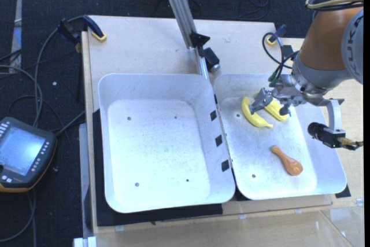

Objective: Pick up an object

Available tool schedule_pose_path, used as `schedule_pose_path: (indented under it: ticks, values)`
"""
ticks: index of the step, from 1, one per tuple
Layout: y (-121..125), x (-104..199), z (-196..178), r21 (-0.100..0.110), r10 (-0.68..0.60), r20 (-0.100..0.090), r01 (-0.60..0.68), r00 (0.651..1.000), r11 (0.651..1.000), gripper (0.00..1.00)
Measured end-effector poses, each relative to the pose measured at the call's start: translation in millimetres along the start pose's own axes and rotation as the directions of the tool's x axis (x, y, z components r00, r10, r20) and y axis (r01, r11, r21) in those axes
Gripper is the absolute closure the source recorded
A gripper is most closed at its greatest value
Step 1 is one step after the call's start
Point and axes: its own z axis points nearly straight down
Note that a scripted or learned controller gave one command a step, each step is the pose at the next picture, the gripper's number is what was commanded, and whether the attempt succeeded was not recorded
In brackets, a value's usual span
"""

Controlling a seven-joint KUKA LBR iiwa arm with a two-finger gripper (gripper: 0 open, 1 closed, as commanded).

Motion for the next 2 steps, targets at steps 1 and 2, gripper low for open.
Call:
schedule_pose_path:
  ticks: [1,2]
  values:
    - [-4.0,-1.8,62.7,0.002,0.000,0.000,0.000,1.000,1.000,0.00]
    - [-4.9,-1.5,114.0,0.001,0.000,0.000,0.000,1.000,1.000,0.00]
